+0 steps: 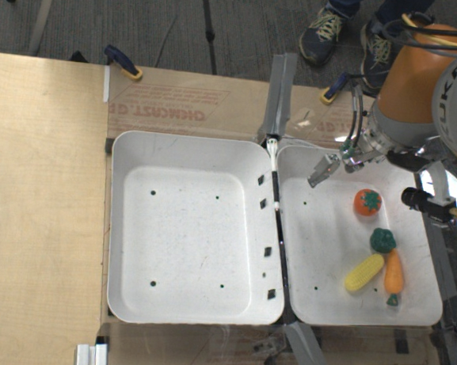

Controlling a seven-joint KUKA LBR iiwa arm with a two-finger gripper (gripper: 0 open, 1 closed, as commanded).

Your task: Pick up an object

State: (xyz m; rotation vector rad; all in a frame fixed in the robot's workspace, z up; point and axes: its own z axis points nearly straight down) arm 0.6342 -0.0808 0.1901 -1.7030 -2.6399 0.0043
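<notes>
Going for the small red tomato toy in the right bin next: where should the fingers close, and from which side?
Probably from straight above, closing across the round red tomato toy at its widest middle. It sits apart from the green broccoli piece below it, so both sides look free. The gripper hovers up-left of it.

Two shallow white bins: left bin (131,209), right bin (318,249). In the right bin, four toy foods: one tomato (367,203), one broccoli (382,240), one carrot (394,273), one corn cob (364,273). Two clamps, far side: (121,61), (335,88).
</notes>
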